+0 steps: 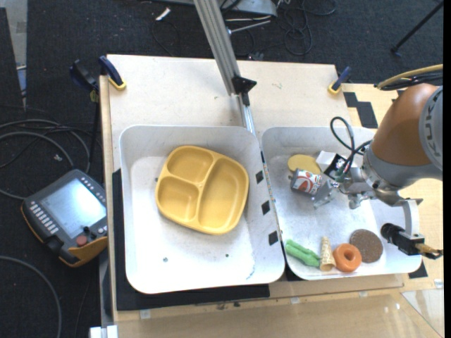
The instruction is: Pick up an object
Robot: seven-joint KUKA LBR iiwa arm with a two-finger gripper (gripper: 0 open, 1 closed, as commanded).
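Over the right bin [282,210], my jaws [325,194] hung low beside a small red-and-white can [305,182]. It lay on its side just left of them, long axis running left to right, with a yellow disc [303,163] just beyond it. Whether my jaws stood apart or together, I could not tell.

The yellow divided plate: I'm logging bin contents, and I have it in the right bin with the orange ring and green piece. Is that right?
Not quite. The camera view shows the yellow divided plate in the left bin. The orange ring and green piece do lie in the right bin, along its near edge.
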